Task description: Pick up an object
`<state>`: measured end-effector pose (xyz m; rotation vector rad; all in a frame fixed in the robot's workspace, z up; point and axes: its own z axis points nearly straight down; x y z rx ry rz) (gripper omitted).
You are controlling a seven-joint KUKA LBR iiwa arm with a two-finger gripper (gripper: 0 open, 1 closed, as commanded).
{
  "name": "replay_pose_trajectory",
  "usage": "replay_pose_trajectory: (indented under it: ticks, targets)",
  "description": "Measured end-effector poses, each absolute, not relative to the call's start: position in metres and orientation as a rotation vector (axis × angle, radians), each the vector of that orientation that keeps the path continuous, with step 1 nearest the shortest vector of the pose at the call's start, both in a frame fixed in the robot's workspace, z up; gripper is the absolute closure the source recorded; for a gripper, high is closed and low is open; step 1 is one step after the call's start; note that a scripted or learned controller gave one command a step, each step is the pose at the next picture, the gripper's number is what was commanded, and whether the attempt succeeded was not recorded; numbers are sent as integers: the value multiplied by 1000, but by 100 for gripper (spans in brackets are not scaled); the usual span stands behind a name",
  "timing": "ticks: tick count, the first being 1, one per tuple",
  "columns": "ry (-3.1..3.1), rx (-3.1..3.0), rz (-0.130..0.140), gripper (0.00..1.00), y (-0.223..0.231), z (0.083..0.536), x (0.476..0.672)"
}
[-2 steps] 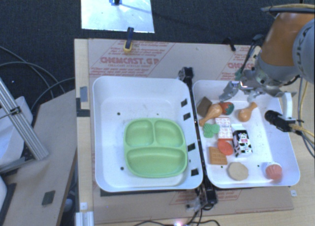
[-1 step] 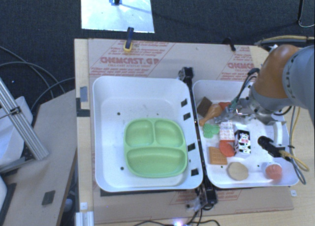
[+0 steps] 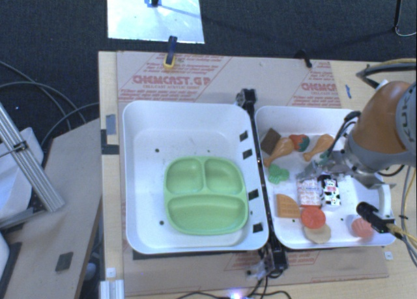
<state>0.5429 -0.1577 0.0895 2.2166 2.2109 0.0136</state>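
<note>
I have my arm [image 3: 384, 128] over the right bin [image 3: 287, 238], and the pincer [image 3: 320, 169] is low among the toy food. I cannot tell if it is wide or narrow. It sits just above a small white packet [image 3: 309, 192] and a black and white box [image 3: 331, 191]. Nothing looks lifted yet. The green plate [image 3: 206, 195] lies in the left bin [image 3: 140, 180]. I think the picking up is still left to do.
</note>
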Motion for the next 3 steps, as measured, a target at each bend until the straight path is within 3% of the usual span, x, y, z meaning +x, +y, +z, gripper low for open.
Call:
replay_pose_trajectory:
  ticks: [1,2,3]
  targets:
    - [2210,2217,14,0,-197,89,490]
    - [2238,2197,18,0,-44,190,498]
    - [2232,2209,6,0,-4,184,529]
